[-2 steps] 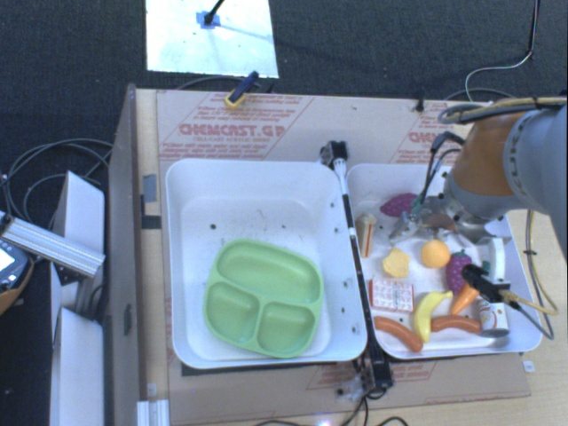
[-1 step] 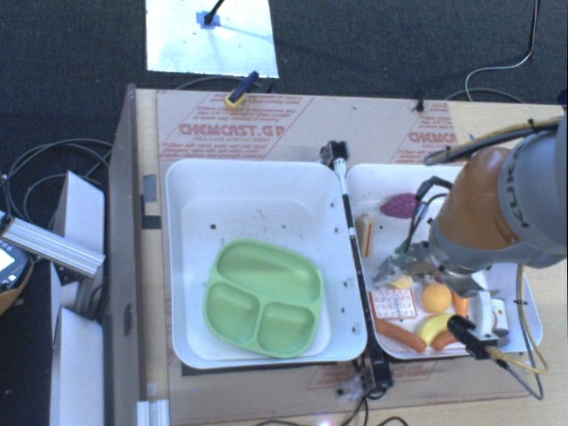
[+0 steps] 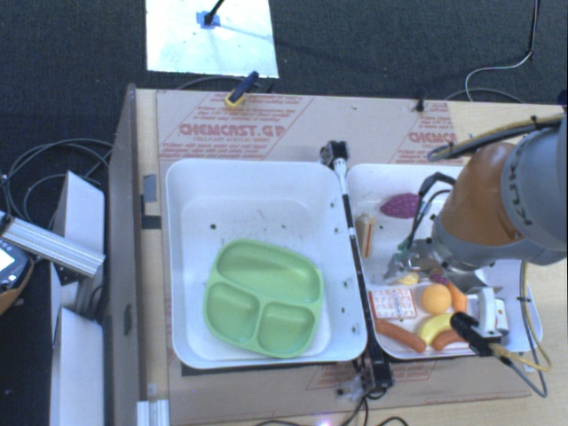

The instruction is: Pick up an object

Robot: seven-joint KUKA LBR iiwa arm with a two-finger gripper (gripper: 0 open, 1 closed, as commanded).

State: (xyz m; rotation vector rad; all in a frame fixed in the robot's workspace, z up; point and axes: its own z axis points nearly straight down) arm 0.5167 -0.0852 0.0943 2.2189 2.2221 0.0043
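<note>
My arm reaches in from the right over the right bin (image 3: 373, 180). The gripper (image 3: 410, 264) hangs low near the bin's middle, just above a cluster of toy food. Below it lie an orange ball (image 3: 436, 298), a yellow banana (image 3: 433, 327), a small printed card (image 3: 393, 303) and an orange-red sausage (image 3: 398, 335). A purple grape bunch (image 3: 400, 205) sits toward the bin's back, and an ice-cream cone (image 3: 365, 233) lies by the left wall. The wrist hides the fingertips.
The left bin (image 3: 191, 193) holds a green divided plate (image 3: 264, 297). A black divider bar (image 3: 348, 229) runs between the bins. Cables trail off the bench's front right corner and left side. A white sheet lies on the dark floor behind the bench.
</note>
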